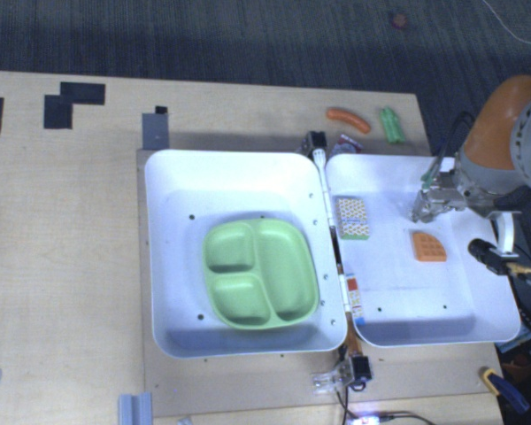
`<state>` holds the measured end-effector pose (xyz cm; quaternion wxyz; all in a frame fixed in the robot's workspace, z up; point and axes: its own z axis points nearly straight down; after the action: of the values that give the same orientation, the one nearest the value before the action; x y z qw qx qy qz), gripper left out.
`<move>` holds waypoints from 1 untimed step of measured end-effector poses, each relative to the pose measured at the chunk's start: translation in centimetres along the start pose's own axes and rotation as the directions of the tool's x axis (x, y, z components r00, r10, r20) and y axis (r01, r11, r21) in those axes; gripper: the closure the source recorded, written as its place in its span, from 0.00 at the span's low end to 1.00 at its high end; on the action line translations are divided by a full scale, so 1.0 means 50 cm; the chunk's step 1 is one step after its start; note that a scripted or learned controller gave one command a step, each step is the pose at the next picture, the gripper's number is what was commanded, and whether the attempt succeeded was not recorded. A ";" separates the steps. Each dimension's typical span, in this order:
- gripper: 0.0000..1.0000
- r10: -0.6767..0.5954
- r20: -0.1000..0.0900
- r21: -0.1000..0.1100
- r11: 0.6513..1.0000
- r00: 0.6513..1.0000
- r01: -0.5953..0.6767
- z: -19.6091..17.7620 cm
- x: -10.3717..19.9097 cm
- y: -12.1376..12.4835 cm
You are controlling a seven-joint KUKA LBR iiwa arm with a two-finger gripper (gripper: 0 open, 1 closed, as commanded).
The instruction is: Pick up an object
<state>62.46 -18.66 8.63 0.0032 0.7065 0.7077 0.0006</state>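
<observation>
The right bin holds an orange waffle-like piece near its middle right and a small patterned card or packet close to its left wall. My gripper hangs over the right bin, just above and slightly left of the orange piece, fingers pointing down. Nothing shows between the fingers. The left bin holds a green divided plate with three compartments.
Behind the right bin, an orange sausage-shaped toy and a green toy lie on the bench. A narrow strip with a label lies along the divider between the bins.
</observation>
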 end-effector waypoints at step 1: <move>1.00 -0.003 -0.003 0.000 1.000 1.000 0.003 0.001 -0.038 0.091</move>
<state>67.02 -20.53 8.61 0.0023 0.7053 0.7089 0.0016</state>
